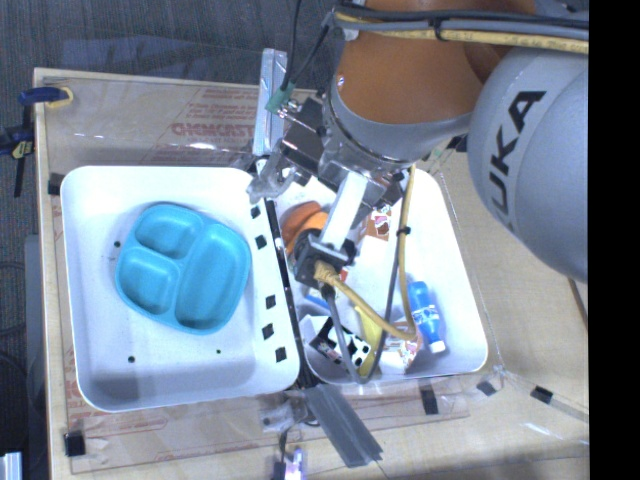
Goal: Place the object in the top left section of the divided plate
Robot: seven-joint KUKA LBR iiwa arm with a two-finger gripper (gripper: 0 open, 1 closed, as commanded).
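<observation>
The grey arm (520, 148) leans down from the right over the right bin (447, 236), with its claw (275, 178) near the wall between the bins. I cannot tell if it is open or closed. An orange object (300, 223) lies just beside it. The blue divided plate (185, 266) sits in the left bin (90, 278).

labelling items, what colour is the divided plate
The divided plate is turquoise blue; camera view shows it.

1. Divided plate (183, 265): light blue, three sections, lying flat and askew, mid left bin (90, 368).
2. Orange object (300, 220): rounded, partly hidden, right bin (455, 268), beside the shared wall.
</observation>
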